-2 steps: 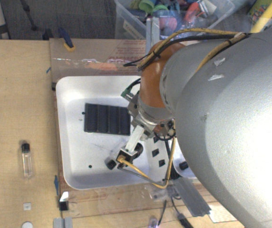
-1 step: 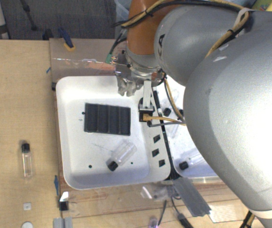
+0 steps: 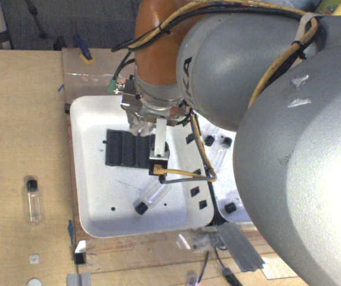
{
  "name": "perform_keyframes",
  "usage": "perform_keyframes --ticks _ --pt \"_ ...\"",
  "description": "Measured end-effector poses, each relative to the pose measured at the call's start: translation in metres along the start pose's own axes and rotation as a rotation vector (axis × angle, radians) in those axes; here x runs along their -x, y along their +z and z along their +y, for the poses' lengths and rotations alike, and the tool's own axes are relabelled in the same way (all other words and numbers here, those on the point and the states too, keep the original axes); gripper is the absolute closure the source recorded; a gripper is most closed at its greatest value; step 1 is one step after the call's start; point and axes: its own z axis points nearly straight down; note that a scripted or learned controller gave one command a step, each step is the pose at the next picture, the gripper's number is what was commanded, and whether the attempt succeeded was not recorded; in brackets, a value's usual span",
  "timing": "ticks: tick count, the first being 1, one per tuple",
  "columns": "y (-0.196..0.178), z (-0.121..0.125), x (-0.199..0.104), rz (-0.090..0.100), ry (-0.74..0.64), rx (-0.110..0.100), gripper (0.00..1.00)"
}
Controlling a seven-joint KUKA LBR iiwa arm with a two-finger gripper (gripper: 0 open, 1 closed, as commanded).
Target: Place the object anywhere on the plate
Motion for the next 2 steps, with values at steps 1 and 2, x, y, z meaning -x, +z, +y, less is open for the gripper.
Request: perform_keyframes --ticks 1,2 --pt "0.108 0.051 -0.010 -0.001 0.080 0.001 1.00" --pt "0.080 0.078 -0.016 0.000 -0.321 0.007 1.00"
